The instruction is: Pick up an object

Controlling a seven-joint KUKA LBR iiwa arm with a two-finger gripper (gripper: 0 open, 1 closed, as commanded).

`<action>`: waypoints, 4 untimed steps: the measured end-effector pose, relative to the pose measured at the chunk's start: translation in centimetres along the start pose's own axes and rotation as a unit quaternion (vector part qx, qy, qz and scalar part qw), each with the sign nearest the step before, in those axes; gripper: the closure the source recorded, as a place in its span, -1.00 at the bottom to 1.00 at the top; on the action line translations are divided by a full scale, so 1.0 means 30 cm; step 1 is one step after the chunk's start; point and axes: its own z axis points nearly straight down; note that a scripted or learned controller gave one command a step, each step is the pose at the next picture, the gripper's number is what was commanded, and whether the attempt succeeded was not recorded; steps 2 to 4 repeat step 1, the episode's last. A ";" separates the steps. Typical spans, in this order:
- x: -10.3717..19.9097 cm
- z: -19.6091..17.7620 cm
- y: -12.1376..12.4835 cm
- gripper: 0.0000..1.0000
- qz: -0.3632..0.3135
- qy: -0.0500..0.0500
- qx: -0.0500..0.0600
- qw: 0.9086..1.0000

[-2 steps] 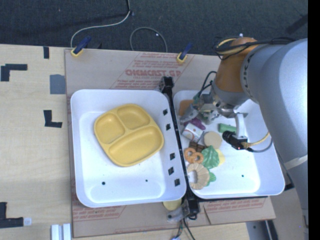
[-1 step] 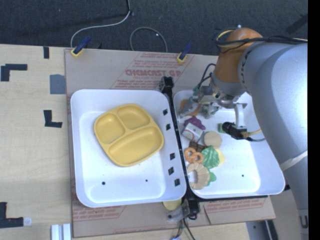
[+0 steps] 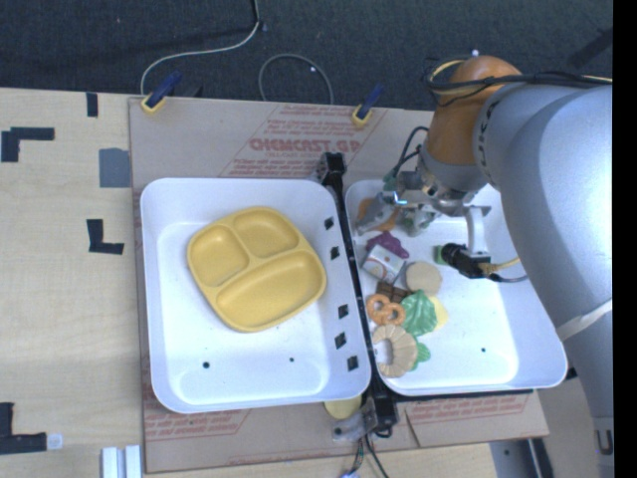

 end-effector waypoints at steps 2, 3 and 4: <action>-0.009 0.000 0.001 -1.00 -0.001 0.003 0.001 1.000; -0.009 0.000 0.001 -1.00 -0.001 0.003 0.001 1.000; -0.009 0.000 0.001 -1.00 -0.001 0.003 0.001 1.000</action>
